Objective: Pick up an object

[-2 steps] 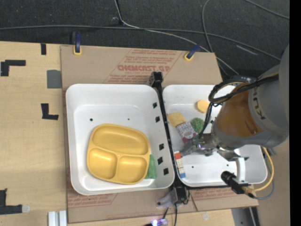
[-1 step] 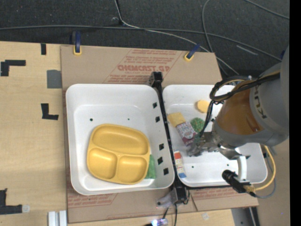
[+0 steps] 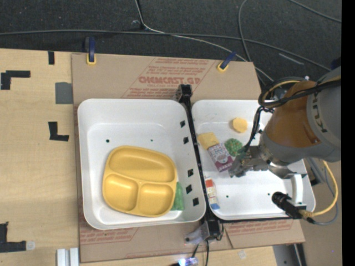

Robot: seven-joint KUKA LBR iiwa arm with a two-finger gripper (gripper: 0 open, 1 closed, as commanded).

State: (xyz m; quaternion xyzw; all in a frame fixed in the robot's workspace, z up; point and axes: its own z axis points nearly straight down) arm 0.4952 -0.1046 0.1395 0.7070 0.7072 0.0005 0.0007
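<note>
Purple pouch just left of the gripper, in the right bin.

Purple-and-white pouch [image 3: 222, 158] lies just beside the gripper [image 3: 239, 168], on its left and slightly farther off, long axis running near-to-far at a slant; whether the tool is spread or pressed together I cannot tell. Right bin [image 3: 249, 209] nearest holds a small tube [image 3: 211, 192], then the pouch, a green piece [image 3: 233, 146], a yellow block [image 3: 207, 140], a yellow ball [image 3: 239, 124]. Left bin [image 3: 91, 148] holds a yellow divided tray [image 3: 140, 180].

A bulky robot arm [image 3: 310, 121] with a smooth grey shell and a wide, rounded orange band [image 3: 288, 127] above its wrist. Thin black cables [image 3: 258, 121] loop along the orange section. The wrist ends in a dark, boxy gripper [image 3: 239, 167].
</note>
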